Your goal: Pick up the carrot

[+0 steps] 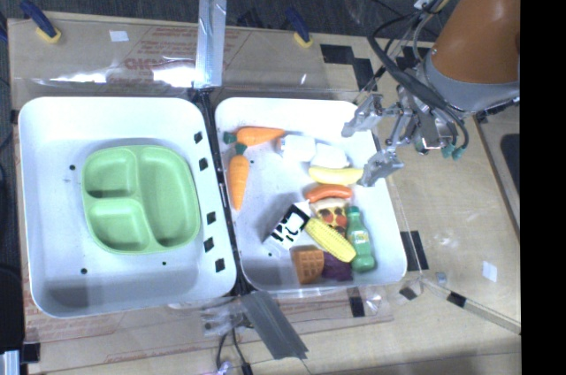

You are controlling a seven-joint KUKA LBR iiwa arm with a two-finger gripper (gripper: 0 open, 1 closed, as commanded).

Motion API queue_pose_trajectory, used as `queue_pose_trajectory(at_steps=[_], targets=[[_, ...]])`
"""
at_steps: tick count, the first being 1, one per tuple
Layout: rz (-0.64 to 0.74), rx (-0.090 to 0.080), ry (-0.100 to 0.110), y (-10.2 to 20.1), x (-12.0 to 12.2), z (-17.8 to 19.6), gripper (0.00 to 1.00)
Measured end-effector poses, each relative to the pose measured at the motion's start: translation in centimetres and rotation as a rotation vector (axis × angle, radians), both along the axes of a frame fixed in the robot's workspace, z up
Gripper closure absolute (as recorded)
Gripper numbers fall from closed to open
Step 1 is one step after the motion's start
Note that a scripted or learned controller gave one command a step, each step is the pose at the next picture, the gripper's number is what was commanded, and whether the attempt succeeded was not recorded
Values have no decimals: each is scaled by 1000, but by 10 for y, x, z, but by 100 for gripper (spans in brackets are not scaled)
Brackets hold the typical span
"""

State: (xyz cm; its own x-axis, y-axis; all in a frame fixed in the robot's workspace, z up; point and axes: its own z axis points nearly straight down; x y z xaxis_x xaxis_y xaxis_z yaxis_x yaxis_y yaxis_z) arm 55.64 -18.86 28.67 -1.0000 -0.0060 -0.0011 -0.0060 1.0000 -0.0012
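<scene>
Orange plastic carrots, two of them [259, 135] [238, 179], lie near your right bin's [265, 276] left wall; your two-finger gripper [371, 141] hangs released and empty above its right rim. Approach is pending: reach left, then descend.

Bins: I count two white bins, the left bin [35, 187] and the right bin [265, 112].
Carrots: I see two, one carrot [259, 135] lying along the back, another carrot [238, 179] by the divider.
Green tray: one three-compartment tray [141, 198].
Corn: one cob [331, 240].
Banana: one [334, 175].
Green bottle: one [359, 243].
Black-and-white card: one [288, 227].
Blue clamps: two on my screen, [40, 21] and [300, 32].
</scene>
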Motion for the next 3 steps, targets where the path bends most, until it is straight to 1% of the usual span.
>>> queue_pose_trajectory(at_steps=[1, 2, 3], targets=[[274, 3, 4, 86, -15, -96, 0], [157, 0, -9, 66, 21, -178, 0], [-138, 2, 3, 84, 23, -194, 0]])
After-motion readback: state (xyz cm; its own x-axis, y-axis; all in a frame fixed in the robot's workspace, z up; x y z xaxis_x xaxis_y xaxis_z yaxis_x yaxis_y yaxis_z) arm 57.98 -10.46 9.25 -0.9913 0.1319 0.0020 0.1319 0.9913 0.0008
